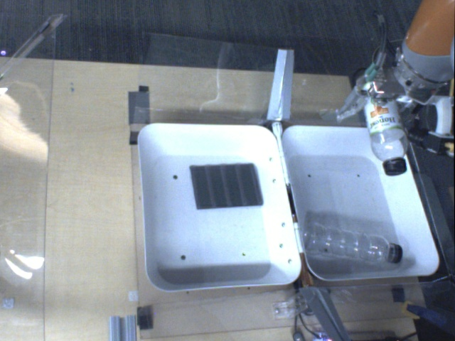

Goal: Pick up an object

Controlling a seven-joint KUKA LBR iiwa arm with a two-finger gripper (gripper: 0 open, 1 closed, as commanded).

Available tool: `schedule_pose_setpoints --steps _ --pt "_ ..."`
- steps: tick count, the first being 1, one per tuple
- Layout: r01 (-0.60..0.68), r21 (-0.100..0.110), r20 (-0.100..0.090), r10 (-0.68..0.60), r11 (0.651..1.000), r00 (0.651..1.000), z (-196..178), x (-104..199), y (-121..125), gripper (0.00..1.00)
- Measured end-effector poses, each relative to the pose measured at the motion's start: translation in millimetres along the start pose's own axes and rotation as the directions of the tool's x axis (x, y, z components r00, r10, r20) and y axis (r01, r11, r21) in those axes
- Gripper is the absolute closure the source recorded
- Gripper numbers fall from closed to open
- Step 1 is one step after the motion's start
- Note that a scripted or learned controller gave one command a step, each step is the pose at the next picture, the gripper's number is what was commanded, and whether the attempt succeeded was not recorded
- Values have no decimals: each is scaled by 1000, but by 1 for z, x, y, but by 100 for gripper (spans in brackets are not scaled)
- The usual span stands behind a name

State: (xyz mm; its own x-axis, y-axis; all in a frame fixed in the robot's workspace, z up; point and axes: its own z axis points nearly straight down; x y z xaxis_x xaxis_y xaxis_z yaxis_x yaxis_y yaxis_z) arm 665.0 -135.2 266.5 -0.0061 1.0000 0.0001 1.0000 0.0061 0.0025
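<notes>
Clear bottle (pixel 353 246): It lies on its side in the right bin, near the front wall. It is below my tool and well apart from it. Its dark cap points to the right.

Right bin (pixel 334 169): This white bin sits right under my tool. Most of its floor is bare.

Left bin (pixel 163 190): This white bin is off to the left of my tool. It is right beside the right bin.

Dark pad (pixel 226 185): A flat dark square with ridges lies in the middle of the left bin. It is far to the left of my tool.

Tabletop (pixel 78 190): The light wood tabletop holds both bins. It goes on far to the left of my tool.

Label bottle (pixel 386 130): This small clear bottle has a white and orange label. It hangs with its dark cap down, over the far right corner of the right bin. Its top end is up in my tool.

My tool (pixel 377 91): It is at the far right, above the right bin's back corner. It pinches the label bottle by its upper end.

My arm (pixel 430 27): It is grey with an orange band, just above my tool.
</notes>
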Motion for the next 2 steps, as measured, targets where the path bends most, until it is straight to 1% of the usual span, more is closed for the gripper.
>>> schedule_pose_setpoints --steps 1,2 --pt "-5 2 0 5 1000 1000 92 -36 -97 0" --pt "-4 -1 1 4 1000 1000 129 -69 -69 0"
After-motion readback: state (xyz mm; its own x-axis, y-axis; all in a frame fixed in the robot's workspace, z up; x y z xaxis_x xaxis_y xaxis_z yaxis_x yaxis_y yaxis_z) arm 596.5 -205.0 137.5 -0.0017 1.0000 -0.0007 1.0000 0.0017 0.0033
